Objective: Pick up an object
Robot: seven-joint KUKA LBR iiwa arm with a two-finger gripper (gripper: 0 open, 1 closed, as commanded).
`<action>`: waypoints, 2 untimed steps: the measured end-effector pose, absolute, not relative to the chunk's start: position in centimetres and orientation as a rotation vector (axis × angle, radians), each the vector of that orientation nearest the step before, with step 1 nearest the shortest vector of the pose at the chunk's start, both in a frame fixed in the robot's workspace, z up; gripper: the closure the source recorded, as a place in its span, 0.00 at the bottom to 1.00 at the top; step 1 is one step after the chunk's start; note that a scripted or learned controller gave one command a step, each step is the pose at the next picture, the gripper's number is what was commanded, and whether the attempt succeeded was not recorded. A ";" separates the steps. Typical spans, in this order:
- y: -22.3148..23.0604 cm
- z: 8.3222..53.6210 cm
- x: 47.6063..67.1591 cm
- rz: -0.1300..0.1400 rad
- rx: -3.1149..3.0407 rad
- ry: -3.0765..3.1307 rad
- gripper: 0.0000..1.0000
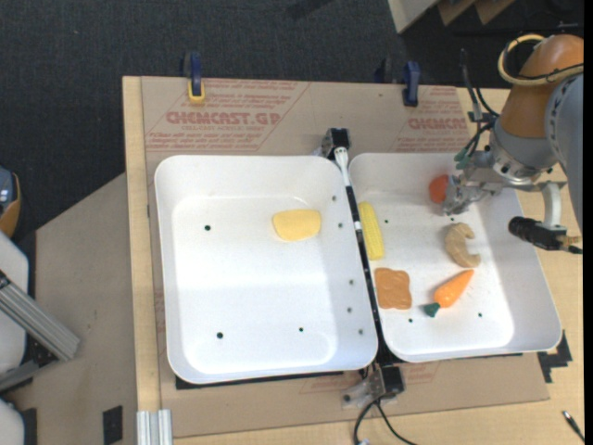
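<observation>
Jaws: we can't tell their state; gripper (456, 200) sits low in the right bin (528, 327), just beside a red-orange piece (437, 189). Nearby we see a beige chunk (460, 245), carrot (453, 288), corn cob (372, 229), w/ a yellow piece (296, 224) in the left bin (185, 341).

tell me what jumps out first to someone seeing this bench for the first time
The grey arm with its orange band reaches in from the right, its gripper low over the far part of the right bin, right beside a small red-orange piece. That bin is the busy one: a corn cob along its left wall, a beige piece, a carrot and an orange-brown slab. The left bin holds just one pale yellow piece.
</observation>
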State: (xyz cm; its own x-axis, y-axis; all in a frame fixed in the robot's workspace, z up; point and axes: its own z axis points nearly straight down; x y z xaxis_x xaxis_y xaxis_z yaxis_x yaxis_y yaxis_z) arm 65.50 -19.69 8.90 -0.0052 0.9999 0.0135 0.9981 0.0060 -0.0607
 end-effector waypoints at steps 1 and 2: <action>-21.8 17.3 66.9 -0.008 -2.231 -2.231 1.00; -20.8 37.9 66.8 -0.015 -2.233 -2.239 1.00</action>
